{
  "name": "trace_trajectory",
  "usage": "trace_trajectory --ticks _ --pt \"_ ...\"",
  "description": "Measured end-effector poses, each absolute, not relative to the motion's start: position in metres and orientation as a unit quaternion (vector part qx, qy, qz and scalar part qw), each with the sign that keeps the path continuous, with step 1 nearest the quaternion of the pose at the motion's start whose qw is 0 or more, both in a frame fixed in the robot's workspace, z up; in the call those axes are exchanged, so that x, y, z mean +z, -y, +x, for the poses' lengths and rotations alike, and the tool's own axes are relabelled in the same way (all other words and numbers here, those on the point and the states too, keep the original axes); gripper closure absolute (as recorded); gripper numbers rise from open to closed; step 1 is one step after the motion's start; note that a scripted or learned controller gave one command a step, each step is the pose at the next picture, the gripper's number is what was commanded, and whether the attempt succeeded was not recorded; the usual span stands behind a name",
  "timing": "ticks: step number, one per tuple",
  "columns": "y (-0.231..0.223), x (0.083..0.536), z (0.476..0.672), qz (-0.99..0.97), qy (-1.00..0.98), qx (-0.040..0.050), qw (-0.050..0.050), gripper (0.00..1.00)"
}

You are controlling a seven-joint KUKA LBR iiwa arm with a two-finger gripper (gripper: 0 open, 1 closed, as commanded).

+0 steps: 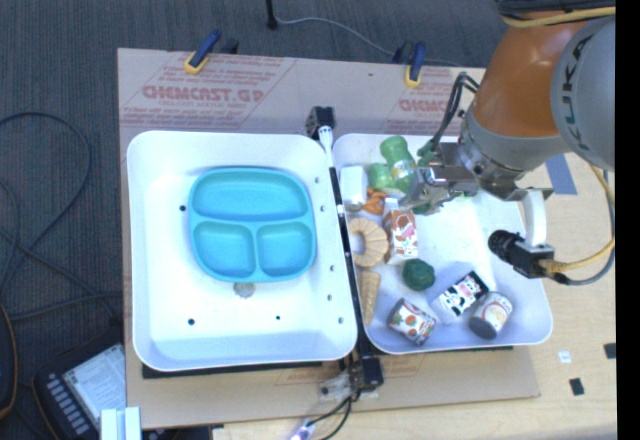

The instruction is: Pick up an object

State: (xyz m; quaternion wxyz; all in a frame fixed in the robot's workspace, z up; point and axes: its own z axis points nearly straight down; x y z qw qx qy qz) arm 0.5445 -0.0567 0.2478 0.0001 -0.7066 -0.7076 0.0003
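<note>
Reaching stage: the gripper (428, 183) is seen low over the right bin (530, 328), at about eleven o'clock of that bin's floor, among the clutter there.
Arm: the grey arm with its orange band (525, 78) is brought in from three o'clock of the view and hides part of the bin's far corner.
Claw state: whether the claw is apart or together cannot be told; the tip is dark and small against the objects under it.
Nearest candidates: a green object (392, 160) is seen just at nine o'clock of the gripper, and a small red-and-white carton (402, 232) just at six o'clock of it.
Other objects: a beige ring-shaped piece (368, 240), a dark green ball (418, 274), a black-and-white carton (459, 295) and two small cans (411, 320) are spread toward five and six o'clock of the right bin.
Left bin: a blue divided tray (252, 223) is lying at the centre of the left bin (160, 328), well apart from the gripper.
Progress: nothing is shown lifted or between the claw tips, so the pick is judged not yet done.
Left to do: a grasp must be closed on one object and that object raised clear of the bin.
</note>
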Motion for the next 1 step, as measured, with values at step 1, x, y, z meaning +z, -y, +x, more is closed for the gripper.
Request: trace_trajectory --ticks 1 --pt "0.0024 0.2757 0.4921 -0.707 0.708 0.0002 0.0 1.0"
